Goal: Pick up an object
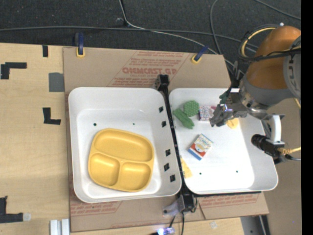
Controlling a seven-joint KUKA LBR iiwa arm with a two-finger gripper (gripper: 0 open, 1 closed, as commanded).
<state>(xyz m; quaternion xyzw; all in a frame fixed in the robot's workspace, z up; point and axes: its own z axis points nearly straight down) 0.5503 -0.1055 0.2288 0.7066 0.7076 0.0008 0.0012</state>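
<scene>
A grey KUKA arm [274,67], its orange band prominent at upper right, reaches in over the right-hand white bin [244,177] on a cardboard-covered bench; its gripper [221,115] hangs low over the upper part of that bin, and whether it is spread or pressed together cannot be told from this slanted overhead angle (the dark fingertips blur into one another).

Several candidates for picking lie in the right bin: a green knobbly toy [186,113] rests near the divider, left of the gripper; a small patterned packet [205,113] sits just beside the gripper's tip, possibly touching it; a yellow piece [233,124] peeks out just below and right of the gripper; a small box in red, white and blue [200,146] lies near the bin's middle, apart from the rest; a small yellow scrap [186,169] sits against the divider lower down.

Nothing is visibly pinched between the fingers.

The left bin [80,99] holds a yellow divided plate [121,159] with three compartments; dark cables [146,27] trail across the dark surface behind the bench.
</scene>
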